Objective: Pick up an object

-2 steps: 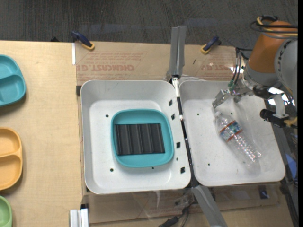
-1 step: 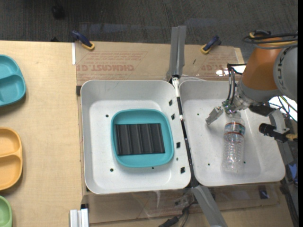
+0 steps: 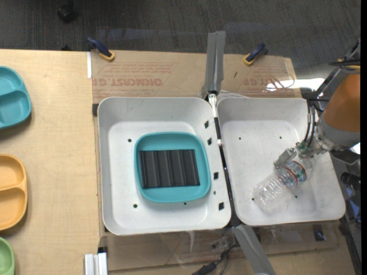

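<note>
A clear plastic water bottle (image 3: 275, 185) lies on its side in the right bin (image 3: 258, 130), near the bin's front right corner, with its blue-labelled end pointing up and right. My gripper (image 3: 291, 157) comes in from the right and sits right at that upper end of the bottle, low in the bin. The grey arm and its orange band (image 3: 344, 105) rise over the bin's right edge. In the left bin (image 3: 114, 153) rests a teal tray (image 3: 170, 168) with a dark ridged inside.
On the wooden table to the left lie a teal plate (image 3: 11, 105), an orange plate (image 3: 10, 191) and the edge of a green one (image 3: 4, 259). Two clamps (image 3: 102, 49) (image 3: 254, 54) hold cardboard behind the bins.
</note>
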Tool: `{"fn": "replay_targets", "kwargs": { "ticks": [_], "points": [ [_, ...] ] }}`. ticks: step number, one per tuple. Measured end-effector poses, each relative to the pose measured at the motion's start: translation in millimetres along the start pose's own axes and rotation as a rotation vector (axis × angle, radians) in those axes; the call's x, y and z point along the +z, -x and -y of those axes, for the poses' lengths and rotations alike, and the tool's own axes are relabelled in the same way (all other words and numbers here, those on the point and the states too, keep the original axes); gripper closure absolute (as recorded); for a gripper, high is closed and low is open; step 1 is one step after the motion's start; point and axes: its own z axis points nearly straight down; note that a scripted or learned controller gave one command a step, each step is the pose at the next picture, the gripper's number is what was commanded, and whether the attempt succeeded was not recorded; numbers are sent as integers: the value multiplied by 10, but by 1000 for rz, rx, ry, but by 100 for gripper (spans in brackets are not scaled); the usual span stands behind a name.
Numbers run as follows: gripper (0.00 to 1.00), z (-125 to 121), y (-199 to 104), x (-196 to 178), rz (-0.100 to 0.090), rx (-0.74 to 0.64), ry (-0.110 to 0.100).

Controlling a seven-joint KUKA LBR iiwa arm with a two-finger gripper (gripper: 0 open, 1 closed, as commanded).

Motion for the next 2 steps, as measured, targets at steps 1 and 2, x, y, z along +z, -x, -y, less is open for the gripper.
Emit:
{"fn": "replay_targets", "kwargs": {
  "ticks": [1,2],
  "points": [
    [100,-8,3,-94,0,3,2],
    [0,-8,2,-94,0,2,2]
  ]
}}
